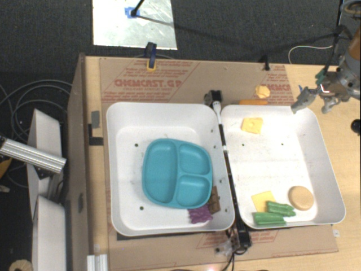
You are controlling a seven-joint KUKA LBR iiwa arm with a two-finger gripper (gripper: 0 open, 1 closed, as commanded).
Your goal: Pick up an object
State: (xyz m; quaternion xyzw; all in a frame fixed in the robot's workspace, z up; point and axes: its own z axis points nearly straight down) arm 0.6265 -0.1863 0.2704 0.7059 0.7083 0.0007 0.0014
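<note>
you have the table (186, 72) carrying two white bins. the left bin (121, 151) holds a big teal divided plate (176, 173), with purple and brown bits at its near edge. the right bin (282, 151) holds the likelier picks: green pieces (271, 214), a tan round (300, 197), a yellow wedge (252, 125). the gripper (313, 101) hangs over that bin's far right corner, jaws spread and holding nothing. your risk: closing on the rim, or on the clustered near-corner pieces.

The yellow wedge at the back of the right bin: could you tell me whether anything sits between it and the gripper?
Nothing visible does. The gripper hovers over the right bin's far corner, and bare floor separates it from the yellow wedge.
</note>
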